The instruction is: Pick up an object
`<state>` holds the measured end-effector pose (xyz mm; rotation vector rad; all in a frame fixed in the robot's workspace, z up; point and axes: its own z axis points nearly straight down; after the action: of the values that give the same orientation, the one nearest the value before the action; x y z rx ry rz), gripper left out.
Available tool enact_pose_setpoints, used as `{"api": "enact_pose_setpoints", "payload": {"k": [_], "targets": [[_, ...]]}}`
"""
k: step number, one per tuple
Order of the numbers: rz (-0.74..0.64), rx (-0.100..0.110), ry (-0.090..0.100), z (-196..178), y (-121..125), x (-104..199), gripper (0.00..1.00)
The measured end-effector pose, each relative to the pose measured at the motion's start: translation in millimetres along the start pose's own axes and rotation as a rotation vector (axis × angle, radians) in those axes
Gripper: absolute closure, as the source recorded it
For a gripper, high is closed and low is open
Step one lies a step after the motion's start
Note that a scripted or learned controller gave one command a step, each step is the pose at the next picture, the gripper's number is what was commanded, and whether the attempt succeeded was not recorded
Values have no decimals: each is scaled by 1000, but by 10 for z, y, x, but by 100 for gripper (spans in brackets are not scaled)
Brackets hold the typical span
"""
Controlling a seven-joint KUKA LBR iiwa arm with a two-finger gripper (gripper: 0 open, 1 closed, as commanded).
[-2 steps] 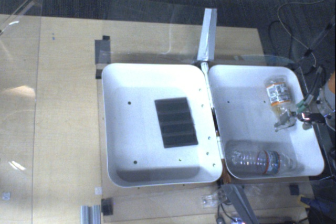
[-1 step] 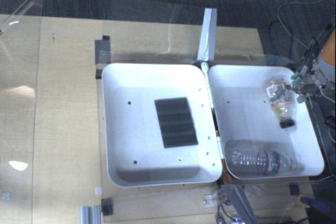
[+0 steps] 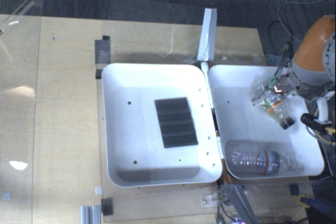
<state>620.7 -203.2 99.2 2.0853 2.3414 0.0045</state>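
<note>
Grey arm with orange band (image 3: 315, 52) reaches in from the right over the right shallow white bin (image 3: 236, 113). Hand (image 3: 273, 97) sits low in that bin's upper right part — can't tell whether it's wide, narrow or holding anything. Clear plastic bottle with a red-blue label (image 3: 260, 161) lies on its side along the bin's near wall, well apart from the hand. Left white bin (image 3: 121, 113) holds a flat black ribbed rectangular pad (image 3: 176, 122) — mid-bin, slightly skewed. Both bins rest on the light wooden tabletop (image 3: 58, 113)
</note>
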Motion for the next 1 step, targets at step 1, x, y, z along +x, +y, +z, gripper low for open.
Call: {"api": "enact_pose_setpoints", "payload": {"k": [1], "targets": [[-7,-6,-2,-119,26,13,100]]}}
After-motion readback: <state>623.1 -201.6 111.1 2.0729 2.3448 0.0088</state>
